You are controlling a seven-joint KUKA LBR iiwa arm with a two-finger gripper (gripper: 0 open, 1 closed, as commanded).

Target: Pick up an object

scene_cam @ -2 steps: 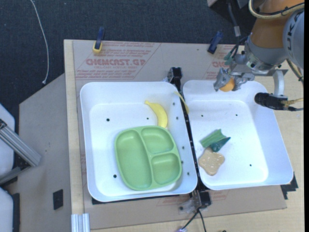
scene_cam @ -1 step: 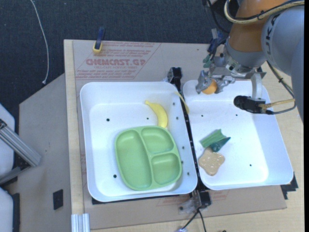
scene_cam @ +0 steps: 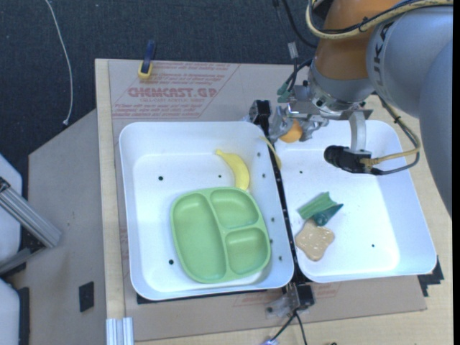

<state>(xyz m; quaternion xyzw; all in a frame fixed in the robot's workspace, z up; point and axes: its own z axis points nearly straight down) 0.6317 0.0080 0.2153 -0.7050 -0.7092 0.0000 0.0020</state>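
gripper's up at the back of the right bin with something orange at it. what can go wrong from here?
1. The gripper has an orange object at its tip, hard by the wall between the bins; a weak hold could drop it.
2. The black cable hanging off the wrist might snag.
3. The green piece and tan piece touch, so grabbing one may shift the other.

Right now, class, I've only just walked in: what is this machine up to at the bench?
A grey robot arm with an orange band reaches in over the top corner of the right bin, its gripper beside a small orange object there. Whether it holds that object cannot be told. A green piece and a tan piece lie in the right bin. A banana and a green divided plate lie in the left bin.
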